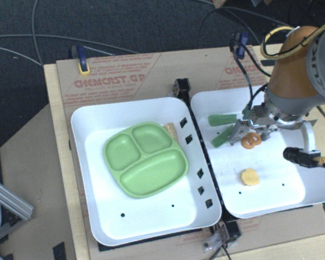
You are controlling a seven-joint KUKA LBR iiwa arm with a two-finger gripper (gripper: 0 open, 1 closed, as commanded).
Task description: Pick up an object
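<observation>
Gripper (246,134) hovers by orange piece (250,141); board (126,72) reads "CHEMCAST GP".

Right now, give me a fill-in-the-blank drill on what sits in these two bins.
1. The green divided plate lies in the ____ bin.
2. The plate has ____ compartments.
3. The small round yellow piece lies in the ____ bin.
4. The gripper hovers over the ____ bin, beside an orange piece.

Missing words: left; three; right; right
</observation>
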